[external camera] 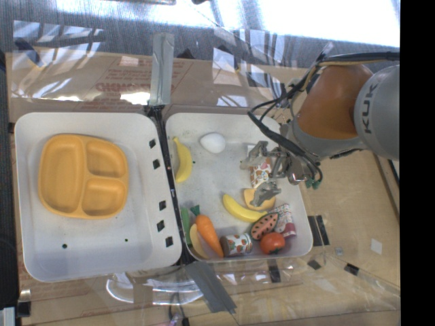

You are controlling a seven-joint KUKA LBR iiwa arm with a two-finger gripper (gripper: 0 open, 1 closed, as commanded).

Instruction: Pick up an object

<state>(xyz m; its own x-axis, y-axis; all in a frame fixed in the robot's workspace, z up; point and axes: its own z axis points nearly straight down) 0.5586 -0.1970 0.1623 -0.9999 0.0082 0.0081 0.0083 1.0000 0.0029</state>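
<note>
Camera view, pincer (262, 175) partly hiding a patterned item (259, 176), grip unclear

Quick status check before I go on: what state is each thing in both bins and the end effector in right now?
End effector: low in the right bin, above the banana.
Yellow tray: flat in the left bin.
Egg: loose near the right bin's far wall.
Banana: lying mid-bin.
Carrot: lying at the near-left corner.
Tomato: resting against the near wall.
</note>
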